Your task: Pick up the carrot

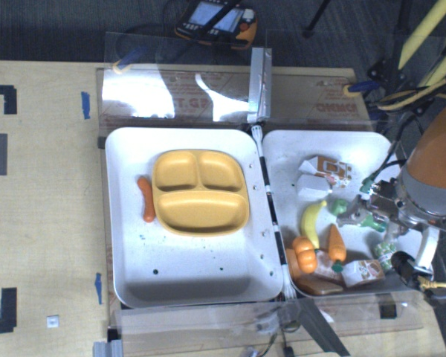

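The carrot (335,244) lies in the right bin (282,151), in the heap of toy food toward that bin's near wall, and nothing has lifted it: it rests tilted among the other pieces, thick end up, tapering down. The gripper (372,218) hangs just beside the carrot, on the side away from the left bin (123,199), low over the clutter. Whether it is spread or pressed together cannot be told, since cables and small green parts crowd the wrist. So the approach looks largely made, while the grasp and the lift are left to do.

The carrot is a smooth, matt orange cone, likely hard plastic. Touching it on the side toward the left bin is a curved, glossy yellow banana (311,220); below that sits a small ribbed orange pumpkin (303,257). Printed cartons (360,272) lie by the carrot's tip. Both bins are shallow, white, round-cornered and lightly speckled.
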